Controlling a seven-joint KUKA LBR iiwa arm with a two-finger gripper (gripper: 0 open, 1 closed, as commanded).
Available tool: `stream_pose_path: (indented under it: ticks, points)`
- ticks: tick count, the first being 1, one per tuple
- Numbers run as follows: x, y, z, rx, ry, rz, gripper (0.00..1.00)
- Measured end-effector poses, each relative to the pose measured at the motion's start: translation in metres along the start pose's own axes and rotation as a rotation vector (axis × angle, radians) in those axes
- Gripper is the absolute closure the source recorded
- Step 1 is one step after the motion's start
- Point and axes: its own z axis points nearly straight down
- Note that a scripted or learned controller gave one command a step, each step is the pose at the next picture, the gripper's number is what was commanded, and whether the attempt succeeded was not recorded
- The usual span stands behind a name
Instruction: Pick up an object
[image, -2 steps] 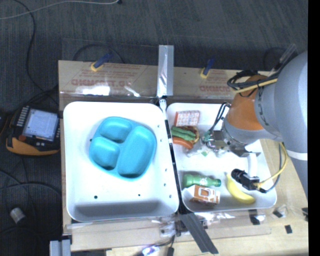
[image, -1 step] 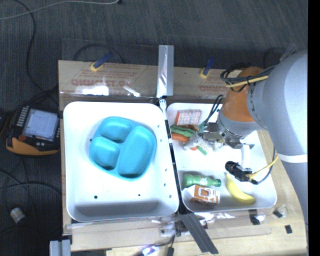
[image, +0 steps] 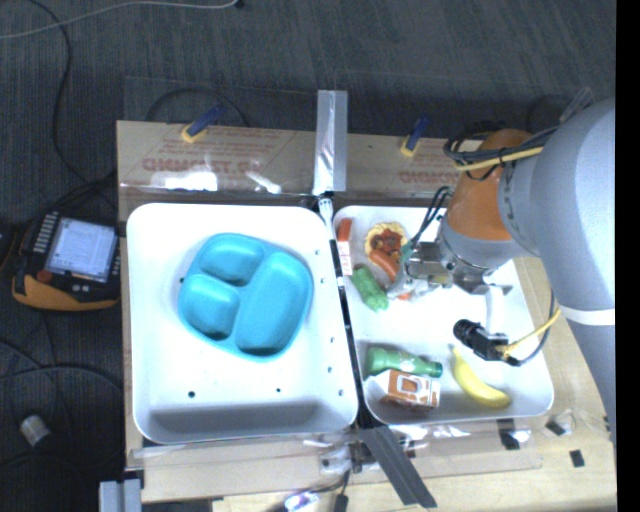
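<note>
My gripper is low in the upper middle of the right bin, below the arm's orange band. Just left of it lie a toy hot dog on a round bun and a green vegetable. A small red-orange piece shows right under the gripper. An orange carrot-like piece rests against the bin's left wall. Along the front of this bin are a green bottle, an orange packet and a yellow banana.
The left bin holds a blue sectioned plate. A black cable connector hangs from the arm over the right bin, above the banana. A handheld pendant lies on the floor to the left.
</note>
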Motion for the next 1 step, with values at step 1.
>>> stream_pose_path:
  ticks: [1]
  points:
    - [0.0461,-0.0490,-0.0846,0.007,0.004,0.086,1.00]
